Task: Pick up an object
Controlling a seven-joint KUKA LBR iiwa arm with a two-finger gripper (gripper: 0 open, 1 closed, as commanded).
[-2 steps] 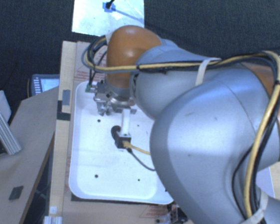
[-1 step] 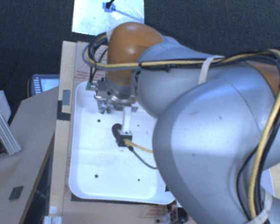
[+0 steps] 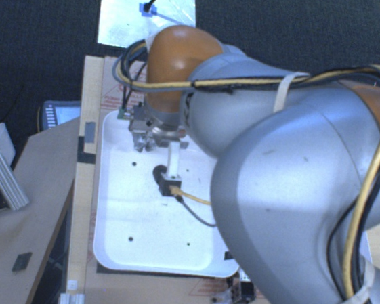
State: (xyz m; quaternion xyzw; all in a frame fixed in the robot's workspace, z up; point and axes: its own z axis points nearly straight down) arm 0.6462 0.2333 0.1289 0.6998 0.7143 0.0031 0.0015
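The grey arm with its orange band (image 3: 177,54) reaches across from the right and fills most of the view. Its gripper (image 3: 156,158) hangs low over the upper middle of the left white bin (image 3: 125,243). A small dark curved shape (image 3: 161,174) sits at the gripper's lower end, close to the bin floor. I cannot tell whether it is a loose object or part of the gripper. A thin yellow and black cable (image 3: 194,206) trails from there to the right, under the arm.
The arm's bulk hides the right bin. The left bin's floor shows a few small dark dots (image 3: 130,238). A wooden bench edge (image 3: 83,190) runs down the left. A tablet (image 3: 58,114) and a metal rail (image 3: 0,170) lie further left.
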